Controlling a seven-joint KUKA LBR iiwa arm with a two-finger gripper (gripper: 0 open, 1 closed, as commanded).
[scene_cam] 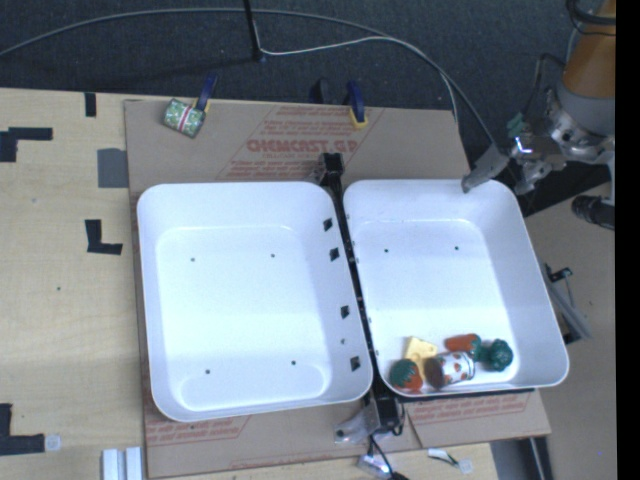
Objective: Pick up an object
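At upper right, the gripper (487, 173) hangs over the right bin (520, 233)'s far corner, its state impossible to tell; small objects (450, 360) cluster in that bin's lower right corner.

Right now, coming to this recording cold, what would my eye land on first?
First, the huddle of small coloured objects in the near corner of the right bin, bright against the white. Next, the end effector poised at that bin's far right corner, well away from the huddle. The left bin is a broad white expanse beside it, and a small green patterned item lies on the cardboard beyond it.
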